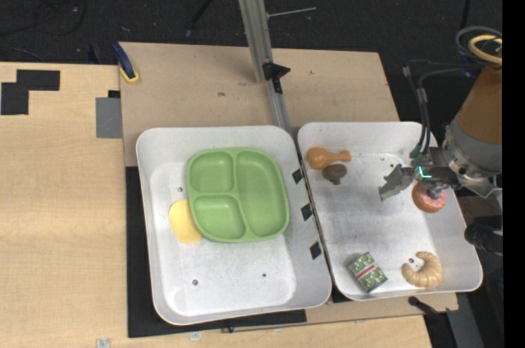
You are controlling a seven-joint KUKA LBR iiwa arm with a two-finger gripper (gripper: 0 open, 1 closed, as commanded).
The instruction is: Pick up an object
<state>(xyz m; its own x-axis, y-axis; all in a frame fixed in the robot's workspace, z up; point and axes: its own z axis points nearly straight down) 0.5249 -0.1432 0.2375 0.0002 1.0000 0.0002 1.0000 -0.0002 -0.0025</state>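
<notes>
Tan croissant (pixel 422 270), green-red packet (pixel 367 272)

4 small objects in the right bin (pixel 361 174)

Orange pear-shaped toy (pixel 326 157) touching a brown lump (pixel 335 172) at upper left; green packet (pixel 367 272) and tan croissant (pixel 422 269) along the front edge.

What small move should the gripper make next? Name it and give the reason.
Probably a short drop straight down onto the red-orange round object. The gripper sits at the right bin's right side, right beside that object, while the croissant and the green packet lie farther off near the front edge.
</notes>
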